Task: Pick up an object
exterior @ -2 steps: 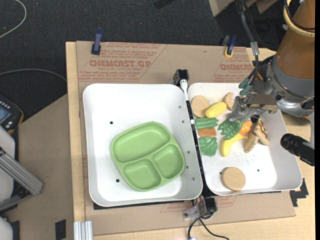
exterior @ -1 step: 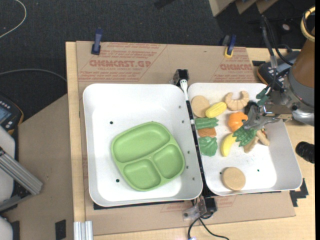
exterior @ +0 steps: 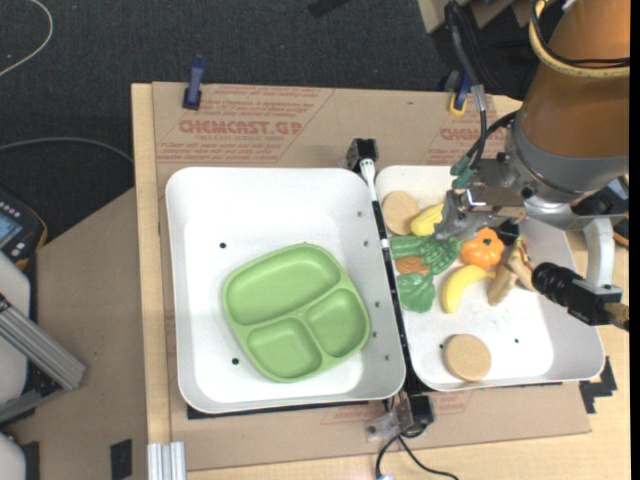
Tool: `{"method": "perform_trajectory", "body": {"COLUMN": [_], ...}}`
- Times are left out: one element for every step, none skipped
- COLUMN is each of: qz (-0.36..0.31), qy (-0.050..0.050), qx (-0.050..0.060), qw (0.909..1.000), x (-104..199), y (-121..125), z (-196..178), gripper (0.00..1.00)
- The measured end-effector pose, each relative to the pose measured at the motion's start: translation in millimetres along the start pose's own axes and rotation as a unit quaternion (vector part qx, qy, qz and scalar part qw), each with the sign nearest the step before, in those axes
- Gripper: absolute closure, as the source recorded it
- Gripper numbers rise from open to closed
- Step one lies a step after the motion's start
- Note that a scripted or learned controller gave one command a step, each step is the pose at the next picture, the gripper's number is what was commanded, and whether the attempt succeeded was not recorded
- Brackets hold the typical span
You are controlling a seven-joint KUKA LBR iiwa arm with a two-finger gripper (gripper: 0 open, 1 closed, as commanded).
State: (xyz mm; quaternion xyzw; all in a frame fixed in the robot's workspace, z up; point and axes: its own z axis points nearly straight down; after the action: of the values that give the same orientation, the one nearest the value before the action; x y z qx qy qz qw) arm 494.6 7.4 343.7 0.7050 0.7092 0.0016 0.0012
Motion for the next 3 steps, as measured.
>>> {"method": "perform_trajectory", "body": {"qz": [0.004,0.000,0.006], "qy": [-0.001,0.001,-0.001], "qx": [0.000,-0.004,0.006], "qw": [1.0000,1.0000,1.0000], "x": [-27.2,23.5,-34.7], "y": [-15.5,-13.8,-8.6], "z": [-9.7,-95.4,26.8], "gripper": [1.00,1.00,1.00]}}
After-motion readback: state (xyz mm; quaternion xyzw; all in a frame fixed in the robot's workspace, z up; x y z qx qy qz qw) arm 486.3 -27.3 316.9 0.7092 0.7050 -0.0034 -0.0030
